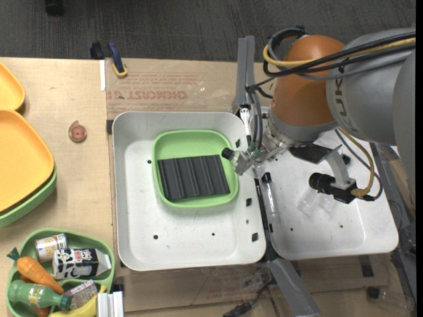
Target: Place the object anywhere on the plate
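A green square plate (195, 142) sits in the left white bin (178, 243). A dark grey ribbed slab (195, 177) lies flat on the plate and covers most of its lower half. My gripper (239, 160) hangs at the plate's right rim, over the seam between the two bins, just right of the slab. I see nothing held in it. The grey arm with its orange band (310, 84) reaches in from the right above the right bin (337, 236).
A clear, glassy item (316, 203) lies in the right bin below the arm. Yellow plates (23, 157) are stacked at the far left. A green bowl (56, 276) of toy food stands at bottom left. A small pink disc (78, 132) rests on the bench.
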You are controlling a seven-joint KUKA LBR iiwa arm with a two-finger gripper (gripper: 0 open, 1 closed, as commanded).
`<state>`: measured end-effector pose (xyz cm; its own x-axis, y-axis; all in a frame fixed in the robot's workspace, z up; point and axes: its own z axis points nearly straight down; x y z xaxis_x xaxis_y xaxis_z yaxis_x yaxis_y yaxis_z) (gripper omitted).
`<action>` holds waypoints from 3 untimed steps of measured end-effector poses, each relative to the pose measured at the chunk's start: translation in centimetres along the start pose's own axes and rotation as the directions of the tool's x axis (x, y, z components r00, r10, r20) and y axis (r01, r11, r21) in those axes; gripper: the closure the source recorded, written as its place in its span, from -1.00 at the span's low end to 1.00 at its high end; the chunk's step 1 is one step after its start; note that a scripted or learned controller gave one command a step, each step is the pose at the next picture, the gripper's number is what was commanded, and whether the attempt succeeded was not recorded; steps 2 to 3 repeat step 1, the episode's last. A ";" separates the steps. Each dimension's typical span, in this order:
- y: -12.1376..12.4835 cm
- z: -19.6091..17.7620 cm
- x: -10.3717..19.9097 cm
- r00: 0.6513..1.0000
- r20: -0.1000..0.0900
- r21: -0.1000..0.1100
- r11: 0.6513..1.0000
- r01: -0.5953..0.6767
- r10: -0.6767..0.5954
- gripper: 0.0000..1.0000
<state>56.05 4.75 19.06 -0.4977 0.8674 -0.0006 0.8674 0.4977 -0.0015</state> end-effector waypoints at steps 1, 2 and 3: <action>0.0 0.0 0.0 1.000 0.000 0.000 1.000 -0.001 0.001 -1.00; 0.0 0.0 0.0 1.000 0.000 0.000 1.000 -0.001 0.001 -1.00; 0.0 0.0 0.0 1.000 0.000 0.000 1.000 -0.001 0.001 -1.00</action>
